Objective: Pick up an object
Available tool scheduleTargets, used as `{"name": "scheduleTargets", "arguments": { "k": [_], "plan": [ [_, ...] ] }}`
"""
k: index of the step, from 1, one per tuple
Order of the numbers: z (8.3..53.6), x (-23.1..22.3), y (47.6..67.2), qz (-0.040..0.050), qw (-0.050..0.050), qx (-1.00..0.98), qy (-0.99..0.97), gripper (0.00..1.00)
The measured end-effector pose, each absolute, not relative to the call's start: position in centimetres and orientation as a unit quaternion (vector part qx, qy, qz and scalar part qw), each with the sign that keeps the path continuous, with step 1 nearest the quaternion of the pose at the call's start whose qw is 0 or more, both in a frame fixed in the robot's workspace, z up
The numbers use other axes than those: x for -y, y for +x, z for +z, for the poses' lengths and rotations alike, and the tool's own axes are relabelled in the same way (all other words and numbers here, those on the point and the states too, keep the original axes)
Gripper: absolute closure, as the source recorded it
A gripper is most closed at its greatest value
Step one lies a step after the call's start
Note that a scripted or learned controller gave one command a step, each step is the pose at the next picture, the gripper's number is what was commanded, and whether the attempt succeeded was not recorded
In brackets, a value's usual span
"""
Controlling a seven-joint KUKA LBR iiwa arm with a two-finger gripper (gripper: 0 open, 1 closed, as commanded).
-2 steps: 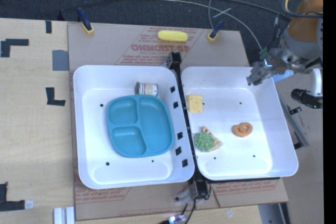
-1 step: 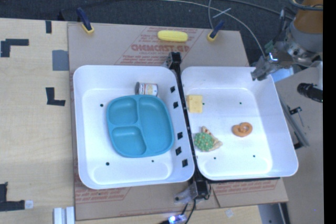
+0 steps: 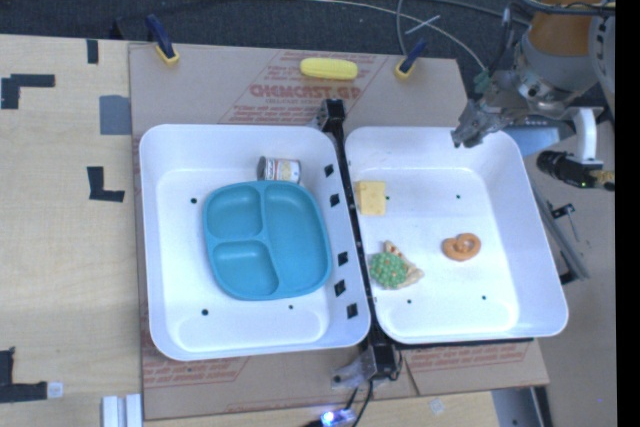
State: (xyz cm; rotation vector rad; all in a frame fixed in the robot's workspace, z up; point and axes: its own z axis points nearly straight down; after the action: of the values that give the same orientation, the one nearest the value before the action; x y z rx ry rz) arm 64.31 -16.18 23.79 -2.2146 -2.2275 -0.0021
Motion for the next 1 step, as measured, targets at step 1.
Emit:
{"name": "scheduleTargets", "arguments": {
  "k": [1],
  "plan": [
    [22.68,10.30,64.63,0.0004,0.000,0.709,-0.705,1.00]
  ]
}}
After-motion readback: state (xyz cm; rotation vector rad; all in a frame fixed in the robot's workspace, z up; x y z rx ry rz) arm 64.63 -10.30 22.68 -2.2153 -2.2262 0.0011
